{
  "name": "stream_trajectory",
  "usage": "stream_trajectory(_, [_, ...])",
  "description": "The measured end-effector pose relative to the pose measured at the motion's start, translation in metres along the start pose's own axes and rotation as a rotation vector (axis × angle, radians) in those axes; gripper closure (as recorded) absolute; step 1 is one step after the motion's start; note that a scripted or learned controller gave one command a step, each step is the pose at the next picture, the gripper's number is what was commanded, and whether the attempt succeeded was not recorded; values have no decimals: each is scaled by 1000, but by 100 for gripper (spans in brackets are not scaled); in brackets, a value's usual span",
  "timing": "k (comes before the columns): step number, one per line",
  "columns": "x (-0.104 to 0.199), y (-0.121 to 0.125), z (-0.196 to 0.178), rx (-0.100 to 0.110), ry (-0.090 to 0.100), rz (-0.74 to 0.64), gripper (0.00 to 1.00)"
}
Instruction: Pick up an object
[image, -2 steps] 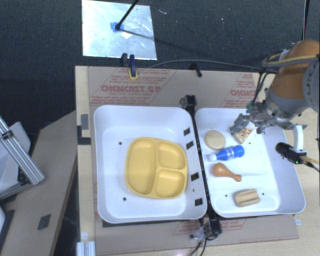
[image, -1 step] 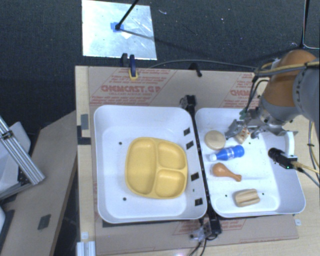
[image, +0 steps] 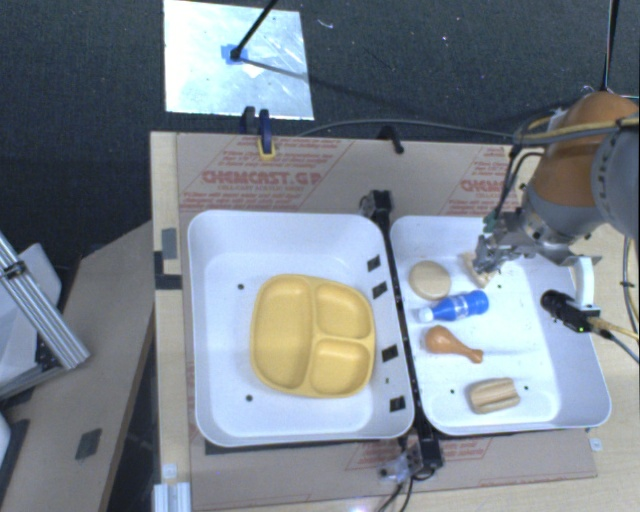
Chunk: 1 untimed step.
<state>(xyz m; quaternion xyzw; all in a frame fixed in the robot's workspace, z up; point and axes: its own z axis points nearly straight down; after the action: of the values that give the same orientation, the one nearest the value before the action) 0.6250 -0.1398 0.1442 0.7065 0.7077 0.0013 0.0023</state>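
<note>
My gripper (image: 488, 260) hangs low over the back of the right bin (image: 570, 400), reaching in from the right. A small tan piece (image: 467, 267) shows just left of its tip, and contact between them is unclear. A round beige bun (image: 430, 279) lies to the left of that. In front of the bun lies a blue and white bottle (image: 455, 307) on its side. Nearer the front are a brown drumstick (image: 452, 345) and a tan bread loaf (image: 493, 395).
The left bin (image: 215, 300) holds a yellow divided plate (image: 312, 334). A black clip strip (image: 395, 330) runs along the seam between the two bins. The bins rest on a cardboard sheet (image: 300, 175).
</note>
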Motion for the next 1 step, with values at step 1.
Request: stream_trajectory(1, [-4, 5, -65, -4, -1, -2, 100])
